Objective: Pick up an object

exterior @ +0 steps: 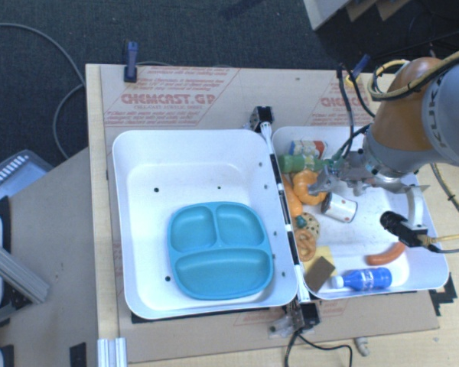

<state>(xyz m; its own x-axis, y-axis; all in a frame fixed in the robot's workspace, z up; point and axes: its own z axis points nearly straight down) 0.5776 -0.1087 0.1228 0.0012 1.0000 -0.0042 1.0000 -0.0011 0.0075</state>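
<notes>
Far left of the gripper [330, 180], a blue divided plate [218, 249] lay in the left bin [138, 159]. In the right bin [428, 270], an orange toy [304, 186] sat just beside the gripper's left; whether it gripped anything could not be told. A white cup [341, 207] lay just below, a sausage [385, 255] and blue bottle [365, 280] lower right.

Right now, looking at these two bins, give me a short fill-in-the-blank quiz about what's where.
1. The blue plate with three compartments lies in the ____ bin as seen by the camera.
2. The bottle near the right bin's front edge has a ____ body.
3. The arm's band above the wrist is ____.

Missing words: left; blue; orange
</notes>
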